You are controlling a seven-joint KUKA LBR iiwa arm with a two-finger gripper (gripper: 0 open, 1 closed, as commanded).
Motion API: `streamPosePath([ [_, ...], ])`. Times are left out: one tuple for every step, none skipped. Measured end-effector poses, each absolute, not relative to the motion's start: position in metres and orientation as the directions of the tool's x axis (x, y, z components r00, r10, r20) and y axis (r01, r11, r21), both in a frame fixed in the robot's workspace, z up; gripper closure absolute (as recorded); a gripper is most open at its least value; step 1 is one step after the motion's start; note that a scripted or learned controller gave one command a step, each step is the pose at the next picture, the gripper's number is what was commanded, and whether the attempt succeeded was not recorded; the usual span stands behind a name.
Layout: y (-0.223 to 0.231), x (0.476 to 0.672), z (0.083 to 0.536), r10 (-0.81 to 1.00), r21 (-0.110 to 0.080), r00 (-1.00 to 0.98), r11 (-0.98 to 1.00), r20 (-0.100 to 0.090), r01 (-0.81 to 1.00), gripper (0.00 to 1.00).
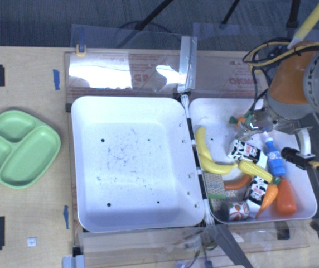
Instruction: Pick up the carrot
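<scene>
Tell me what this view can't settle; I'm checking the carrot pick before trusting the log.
- Gripper: small and blurred in the camera view, under the arm's wrist; whether it grips anything is unclear.
- Carrot: its lower tip is tucked among the neighbouring toys in the right bin.
- Small items at that bin's near edge: too cluttered and small to identify.
- Arm: cut off by the right edge.

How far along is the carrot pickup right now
Done: the arm has reached over the right bin. In hand: nothing visible; the hand hovers near the bin's far side. Left: the carrot lies among toys at the near side, still to be grasped and lifted.
</scene>
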State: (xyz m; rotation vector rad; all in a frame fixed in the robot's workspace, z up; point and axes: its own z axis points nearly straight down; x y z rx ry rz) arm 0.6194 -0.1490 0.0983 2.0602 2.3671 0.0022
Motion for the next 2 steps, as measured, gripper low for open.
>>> streamPosePath([
  [-0.0372,0.6523,0.1854,0.995,0.002,-0.101,0.101,0.000,0.995,1.00],
  [-0.0373,0.6522,0.1853,0.995,0.002,-0.101,0.101,0.000,0.995,0.00],
])
